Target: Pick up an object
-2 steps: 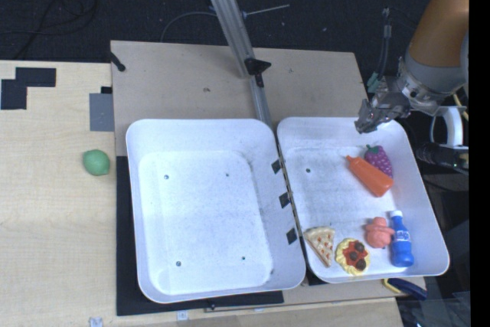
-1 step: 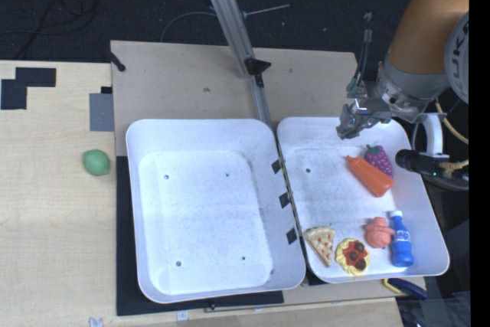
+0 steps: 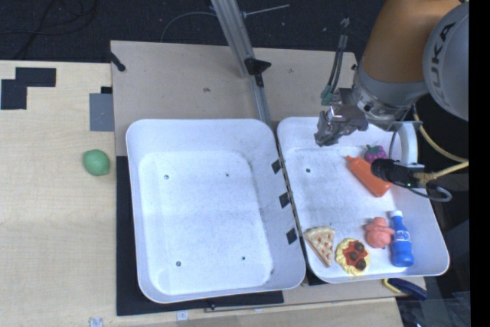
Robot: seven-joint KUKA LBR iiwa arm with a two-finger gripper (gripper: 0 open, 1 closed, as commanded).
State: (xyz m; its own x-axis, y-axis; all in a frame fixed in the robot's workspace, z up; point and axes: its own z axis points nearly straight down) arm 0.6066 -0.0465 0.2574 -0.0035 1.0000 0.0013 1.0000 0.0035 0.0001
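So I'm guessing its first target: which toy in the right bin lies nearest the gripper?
The orange carrot, lying just below and right of the gripper. The pizza slice, pink toy and blue bottle sit at the bin's near edge.

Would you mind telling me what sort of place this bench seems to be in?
Probably a robotics lab set up for grasping trials. An industrial arm hangs over two white bins, the right bin holds toy food like a pizza slice, and loose cables run behind the bench.

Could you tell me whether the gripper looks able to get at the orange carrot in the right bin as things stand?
Probably yes: the gripper hangs over the right bin, the carrot lies close by with nothing on top, though a purple piece crowds it.
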